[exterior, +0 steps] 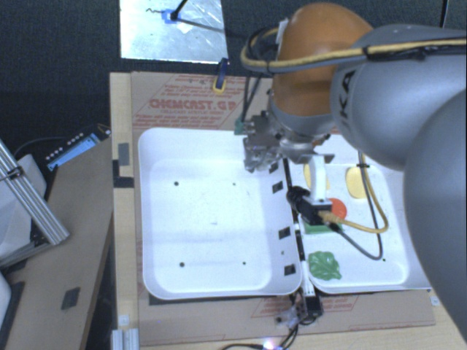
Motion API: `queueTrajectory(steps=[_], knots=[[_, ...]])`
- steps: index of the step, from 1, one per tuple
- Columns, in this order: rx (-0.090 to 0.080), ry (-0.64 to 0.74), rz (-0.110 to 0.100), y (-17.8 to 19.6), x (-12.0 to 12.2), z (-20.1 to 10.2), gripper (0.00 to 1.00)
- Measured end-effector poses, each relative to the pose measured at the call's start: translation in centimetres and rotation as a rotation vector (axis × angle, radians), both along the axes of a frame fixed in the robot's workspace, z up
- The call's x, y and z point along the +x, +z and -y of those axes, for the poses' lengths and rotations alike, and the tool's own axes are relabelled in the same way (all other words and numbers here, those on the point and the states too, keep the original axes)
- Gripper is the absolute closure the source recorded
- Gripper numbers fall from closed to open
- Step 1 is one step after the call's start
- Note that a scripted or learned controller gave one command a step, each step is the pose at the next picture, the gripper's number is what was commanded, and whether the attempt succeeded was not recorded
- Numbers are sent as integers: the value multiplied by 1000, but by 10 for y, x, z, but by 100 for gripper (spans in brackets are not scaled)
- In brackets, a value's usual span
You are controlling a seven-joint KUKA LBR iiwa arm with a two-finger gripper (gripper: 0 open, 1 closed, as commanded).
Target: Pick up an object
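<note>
My gripper (256, 157) hangs under the orange wrist band, above the far right corner of the left bin (168, 217), close to the divider between the bins. Nothing is visible in its grasp. In the right bin (390, 268) lie a crumpled green object (324, 265) near the front, an orange-red object (338, 208), a flat green piece (316, 229) beside it, and a yellow object (355, 183) further back. A pale yellow piece (313, 175) is partly hidden by the arm. The gripper is to the left of all of them and apart from them.
The big grey arm (408, 86) covers the far right of the scene and part of the right bin. A yellow cable (361, 228) loops over the right bin. Both bins sit on a cardboard sheet (190, 104). An aluminium rail (29, 203) stands at the left.
</note>
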State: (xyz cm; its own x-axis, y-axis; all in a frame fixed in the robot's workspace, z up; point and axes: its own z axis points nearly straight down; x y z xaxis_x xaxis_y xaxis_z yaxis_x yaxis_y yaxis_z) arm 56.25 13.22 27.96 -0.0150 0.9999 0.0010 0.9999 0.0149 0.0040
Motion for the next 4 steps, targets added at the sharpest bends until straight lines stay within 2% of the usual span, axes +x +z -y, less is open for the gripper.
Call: queueTrajectory(steps=[1,2,3,4], knots=[[0,5,1,10,0,0,100],[0,-7,-11,-65,-9,-59,100],[0,-7,-7,-102,-11,-105,100],[-3,-22,-5,-68,-51,-9,100]])
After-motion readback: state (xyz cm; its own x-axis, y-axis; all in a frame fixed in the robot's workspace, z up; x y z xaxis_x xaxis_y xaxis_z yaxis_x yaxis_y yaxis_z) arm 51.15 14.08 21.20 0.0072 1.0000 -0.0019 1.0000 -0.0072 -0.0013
